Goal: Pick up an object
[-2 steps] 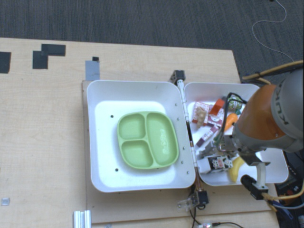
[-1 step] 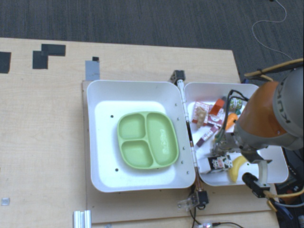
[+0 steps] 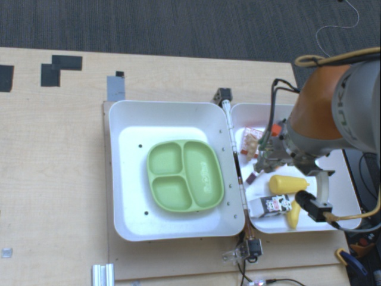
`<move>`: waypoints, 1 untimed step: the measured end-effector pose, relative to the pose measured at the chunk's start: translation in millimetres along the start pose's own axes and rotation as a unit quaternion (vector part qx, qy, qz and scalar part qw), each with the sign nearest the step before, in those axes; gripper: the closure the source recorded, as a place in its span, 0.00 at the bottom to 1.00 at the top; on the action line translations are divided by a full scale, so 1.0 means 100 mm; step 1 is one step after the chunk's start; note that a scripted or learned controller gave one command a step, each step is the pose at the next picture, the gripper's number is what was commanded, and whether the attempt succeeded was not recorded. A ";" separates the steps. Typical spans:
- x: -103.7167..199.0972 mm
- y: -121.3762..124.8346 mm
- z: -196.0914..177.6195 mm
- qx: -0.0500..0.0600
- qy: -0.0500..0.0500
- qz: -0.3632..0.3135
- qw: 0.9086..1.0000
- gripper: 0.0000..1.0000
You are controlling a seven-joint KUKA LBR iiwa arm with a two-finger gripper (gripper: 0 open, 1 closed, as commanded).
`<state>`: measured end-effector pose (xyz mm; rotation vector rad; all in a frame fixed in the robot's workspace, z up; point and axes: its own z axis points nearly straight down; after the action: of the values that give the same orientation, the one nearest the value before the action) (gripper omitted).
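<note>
My gripper [image 3: 266, 161] hangs low over the left part of the right bin [image 3: 345, 202], under the grey arm with its orange band. Just right of it lies a yellow object [image 3: 287, 183]. A second yellow piece [image 3: 293, 217] lies nearer the front, beside a small dark packet with a white label [image 3: 273, 205]. A red and white wrapper [image 3: 252, 139] lies behind the gripper, near the bin's left wall. Nothing shows held in the gripper, and the wrist hides part of the bin floor.
The left bin [image 3: 122, 177] holds a light green divided plate [image 3: 185, 176]. A metal rail [image 3: 234, 154] runs between the two bins. Black and grey markers [image 3: 59, 70] lie on the wooden bench at the back left. Cables trail at the front right.
</note>
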<state>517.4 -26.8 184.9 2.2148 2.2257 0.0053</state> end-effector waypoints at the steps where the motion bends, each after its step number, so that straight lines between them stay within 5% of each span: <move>1: 0.00 0.00 0.00 0.000 0.000 0.000 1.000 0.00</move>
<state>517.1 -27.3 184.7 2.2149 2.2260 0.0037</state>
